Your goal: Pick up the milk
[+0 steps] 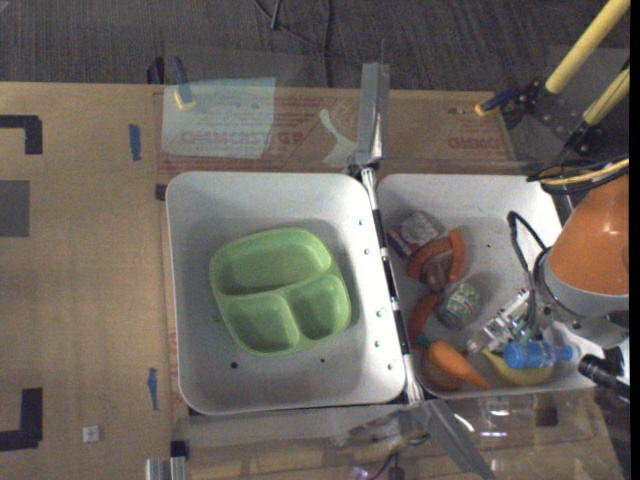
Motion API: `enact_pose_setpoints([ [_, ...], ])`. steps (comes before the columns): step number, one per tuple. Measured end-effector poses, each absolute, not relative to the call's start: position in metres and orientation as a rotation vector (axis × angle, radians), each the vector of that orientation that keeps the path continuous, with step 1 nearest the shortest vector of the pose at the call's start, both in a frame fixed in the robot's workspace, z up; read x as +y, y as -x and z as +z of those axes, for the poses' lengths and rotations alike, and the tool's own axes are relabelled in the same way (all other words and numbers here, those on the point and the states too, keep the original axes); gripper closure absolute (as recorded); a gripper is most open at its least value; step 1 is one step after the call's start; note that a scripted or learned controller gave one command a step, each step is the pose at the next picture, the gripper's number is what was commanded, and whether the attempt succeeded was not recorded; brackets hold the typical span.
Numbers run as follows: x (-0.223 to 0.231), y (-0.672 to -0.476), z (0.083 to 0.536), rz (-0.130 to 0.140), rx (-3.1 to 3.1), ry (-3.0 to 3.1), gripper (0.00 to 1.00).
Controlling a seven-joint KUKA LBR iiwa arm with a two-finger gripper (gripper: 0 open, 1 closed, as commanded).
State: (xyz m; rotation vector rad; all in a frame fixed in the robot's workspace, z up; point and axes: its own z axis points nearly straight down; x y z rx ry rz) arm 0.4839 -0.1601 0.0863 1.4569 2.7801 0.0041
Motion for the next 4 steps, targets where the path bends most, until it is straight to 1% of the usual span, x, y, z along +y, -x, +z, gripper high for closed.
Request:
enact_pose_setpoints([
  [1, -0.212, -0.485, 0.086, 0.022, 2.373, -2.068, 0.00],
  [2, -0.216, -0.485, 0.097, 0.015, 2.361, -2.066, 1.00],
  [3, -0.143, -0.526, 0.195, 0.001, 2.351, -2.081, 1.00],
  [4, -0.143, -0.526, 0.195, 0.000, 2.352, -2.081, 0.00],
])
